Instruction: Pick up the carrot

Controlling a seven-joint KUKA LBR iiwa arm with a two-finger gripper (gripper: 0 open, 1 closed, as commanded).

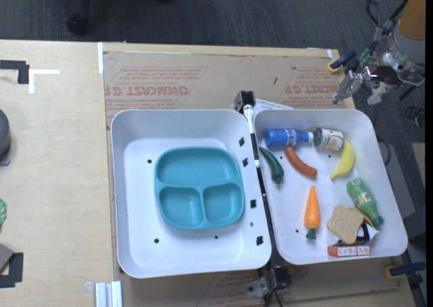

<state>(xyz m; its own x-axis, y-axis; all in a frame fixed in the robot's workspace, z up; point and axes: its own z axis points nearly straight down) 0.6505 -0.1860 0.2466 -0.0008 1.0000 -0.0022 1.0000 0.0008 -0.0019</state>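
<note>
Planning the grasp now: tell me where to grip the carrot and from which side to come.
Grip the carrot across its thick orange middle, coming straight down from above. It lies flat in the right bin, its length running up and down the view with the green end nearest the camera, so the fingers should close from its left and right. The toast sits close on the right, leaving less room there.

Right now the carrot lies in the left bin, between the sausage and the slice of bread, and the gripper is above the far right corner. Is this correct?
Not quite. The camera view shows the carrot in the right bin, not the left one, which has the teal tray. The rest stands: it lies between the sausage and the bread, and the gripper is above the far right corner.
</note>
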